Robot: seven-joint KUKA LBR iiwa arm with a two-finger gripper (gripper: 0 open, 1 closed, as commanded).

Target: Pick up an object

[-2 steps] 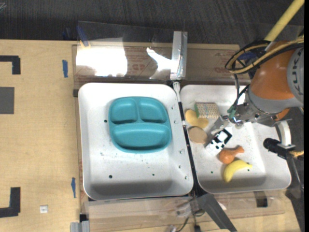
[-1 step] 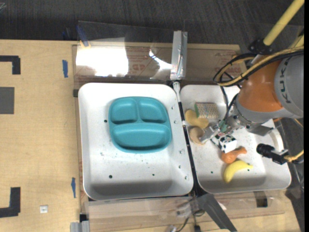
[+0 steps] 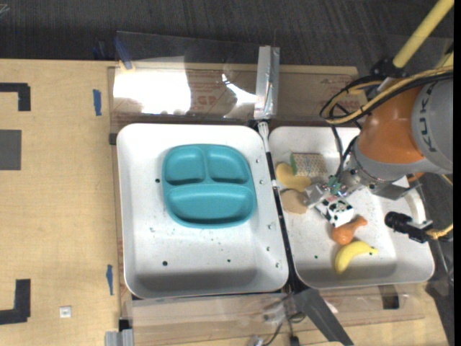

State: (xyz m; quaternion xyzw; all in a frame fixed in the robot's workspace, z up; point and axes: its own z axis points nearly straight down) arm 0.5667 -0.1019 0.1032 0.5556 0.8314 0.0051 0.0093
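Grey KUKA arm with orange band [image 3: 389, 132] reaches in from the right over the right shallow white bin [image 3: 414, 262]. The claw [image 3: 317, 193] sits low in the upper-left part of that bin, metal tip pointing left toward a tan rounded food-like piece [image 3: 293, 202]; tip is touching or just beside it, can't tell which. How the claw is set, apart or together, can't tell, too small and cluttered by wiring. No thing visibly gripped. Other pickable things in the right bin: a yellow-tan rounded toy piece [image 3: 286, 175] near the bin's left wall, a speckled green-pink rectangular block [image 3: 308, 164] just beside it toward the back, a small black-and-white patterned object [image 3: 336, 209] just under the wrist, an orange drumstick-shaped toy [image 3: 348, 228] below that, and a yellow plastic banana [image 3: 351, 254] nearest the front edge. Left shallow white bin [image 3: 144, 265] carries a teal three-compartment plastic tray [image 3: 209, 184], lying flat, well apart from the claw. Both bins rest on the brown cardboard-topped table [image 3: 57, 207]. Clear plastic sheet [image 3: 187, 85] behind the left bin.
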